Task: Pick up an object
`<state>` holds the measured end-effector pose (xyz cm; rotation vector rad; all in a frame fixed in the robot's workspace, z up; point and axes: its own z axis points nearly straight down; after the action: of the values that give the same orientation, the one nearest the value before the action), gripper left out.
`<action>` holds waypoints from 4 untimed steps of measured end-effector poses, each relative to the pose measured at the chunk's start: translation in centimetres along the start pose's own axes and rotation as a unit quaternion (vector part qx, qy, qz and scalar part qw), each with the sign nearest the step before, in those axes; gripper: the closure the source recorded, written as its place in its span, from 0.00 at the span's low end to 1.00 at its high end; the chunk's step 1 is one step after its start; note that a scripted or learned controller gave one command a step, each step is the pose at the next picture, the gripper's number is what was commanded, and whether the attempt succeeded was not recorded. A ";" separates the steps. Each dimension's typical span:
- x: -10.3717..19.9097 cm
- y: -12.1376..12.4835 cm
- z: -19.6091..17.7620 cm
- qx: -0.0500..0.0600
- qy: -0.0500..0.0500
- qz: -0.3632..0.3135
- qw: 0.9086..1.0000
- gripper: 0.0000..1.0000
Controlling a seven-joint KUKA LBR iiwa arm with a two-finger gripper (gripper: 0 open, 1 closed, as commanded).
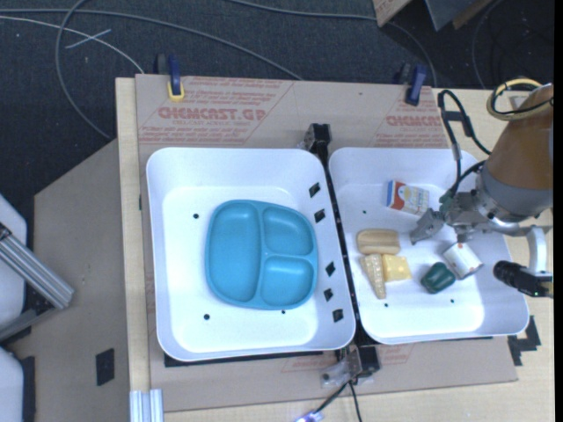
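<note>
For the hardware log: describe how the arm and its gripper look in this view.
The arm enters from the right as a rounded link with a broad orange band over a grey wrist section. Below it sits the gripper, a dark metallic head with slim grey fingers. Black cables loop beside the arm.

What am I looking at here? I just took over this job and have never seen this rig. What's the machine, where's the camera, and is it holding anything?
This is one camera fixed above a bench, looking down at a slant. The grey and orange shape at the right is a robot arm; its gripper is low over the right bin. I cannot tell whether it holds anything. Two shallow white bins sit side by side. The left bin holds a blue divided plate. The right bin holds small items: a white and orange carton, a tan bread-like piece, a yellow corn-like piece beside a yellow block, a dark green item and a small white item.
</note>
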<state>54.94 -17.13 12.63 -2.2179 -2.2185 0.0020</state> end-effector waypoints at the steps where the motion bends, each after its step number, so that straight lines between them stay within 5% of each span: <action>1: 0.0 0.1 -1.3 -0.003 -0.001 0.000 1.000 1.00; 4: -1.3 0.7 -15.3 -0.004 -0.002 -0.001 1.000 1.00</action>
<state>55.68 -18.47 27.92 -2.2221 -2.2251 -0.0026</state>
